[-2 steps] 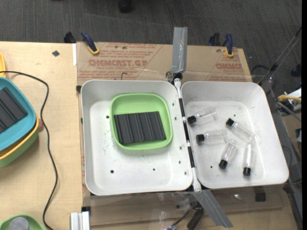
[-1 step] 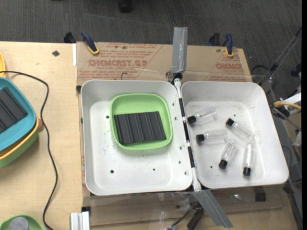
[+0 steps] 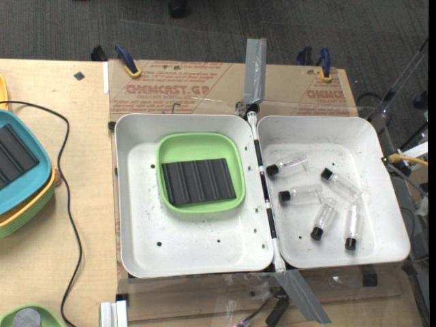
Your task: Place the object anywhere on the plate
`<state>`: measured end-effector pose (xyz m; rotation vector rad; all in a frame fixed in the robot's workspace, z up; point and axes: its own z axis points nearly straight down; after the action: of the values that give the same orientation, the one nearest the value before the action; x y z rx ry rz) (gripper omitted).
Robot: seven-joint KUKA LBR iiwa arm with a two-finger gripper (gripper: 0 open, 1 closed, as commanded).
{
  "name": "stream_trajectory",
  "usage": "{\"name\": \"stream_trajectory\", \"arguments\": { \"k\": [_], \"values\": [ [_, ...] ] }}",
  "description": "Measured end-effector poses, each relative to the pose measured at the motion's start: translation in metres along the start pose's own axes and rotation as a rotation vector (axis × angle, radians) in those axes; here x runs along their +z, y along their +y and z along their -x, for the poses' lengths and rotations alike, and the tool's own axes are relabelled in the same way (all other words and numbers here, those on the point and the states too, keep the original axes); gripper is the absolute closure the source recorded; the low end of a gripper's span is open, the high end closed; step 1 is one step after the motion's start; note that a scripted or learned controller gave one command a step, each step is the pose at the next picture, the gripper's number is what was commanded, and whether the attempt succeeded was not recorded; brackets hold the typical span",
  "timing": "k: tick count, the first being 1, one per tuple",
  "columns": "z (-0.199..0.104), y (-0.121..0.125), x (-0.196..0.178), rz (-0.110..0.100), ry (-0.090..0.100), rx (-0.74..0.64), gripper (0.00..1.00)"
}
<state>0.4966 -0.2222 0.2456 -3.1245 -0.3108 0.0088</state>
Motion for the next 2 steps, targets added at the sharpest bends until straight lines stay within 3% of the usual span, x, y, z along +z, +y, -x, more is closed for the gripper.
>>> {"name": "stream_trajectory", "arguments": {
  "k": [1,2],
  "values": [
    [0.016,-0.005,-0.001,0.0,0.0,-0.002,0.0],
    [0.007,-0.001,-0.071,0.002,0.0,-0.006,0.0]
  ]
}}
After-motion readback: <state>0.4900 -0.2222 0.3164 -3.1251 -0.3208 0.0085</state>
